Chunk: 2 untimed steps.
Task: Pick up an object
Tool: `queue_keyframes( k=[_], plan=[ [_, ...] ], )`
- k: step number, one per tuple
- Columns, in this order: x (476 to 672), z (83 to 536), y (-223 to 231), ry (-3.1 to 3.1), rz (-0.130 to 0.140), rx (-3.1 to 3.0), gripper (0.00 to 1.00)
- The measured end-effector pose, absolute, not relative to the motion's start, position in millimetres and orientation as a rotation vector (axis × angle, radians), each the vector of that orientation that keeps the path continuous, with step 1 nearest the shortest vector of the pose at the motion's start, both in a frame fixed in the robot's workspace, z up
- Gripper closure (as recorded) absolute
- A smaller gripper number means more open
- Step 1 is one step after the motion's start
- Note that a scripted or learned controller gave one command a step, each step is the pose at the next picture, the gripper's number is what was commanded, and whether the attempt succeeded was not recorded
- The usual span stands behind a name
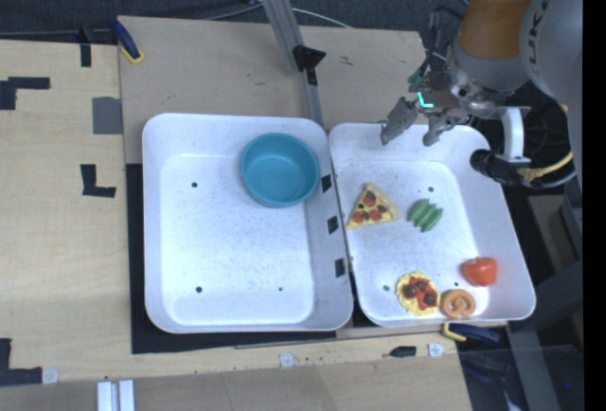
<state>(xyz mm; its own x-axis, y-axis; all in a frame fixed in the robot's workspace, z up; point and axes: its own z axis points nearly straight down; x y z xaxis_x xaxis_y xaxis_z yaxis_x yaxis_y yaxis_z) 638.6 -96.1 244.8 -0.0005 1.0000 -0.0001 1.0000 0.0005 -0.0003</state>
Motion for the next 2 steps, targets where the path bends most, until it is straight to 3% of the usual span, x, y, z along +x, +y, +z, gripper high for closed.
queue_keyframes(
  k=[1,2],
  plan=[
    [638.5,244.7,-96.1,-2.222,0.001,-2.221,0.00],
    [645.5,198.3,-93.5,-2.220,0.005,-2.218,0.00]
  ],
)
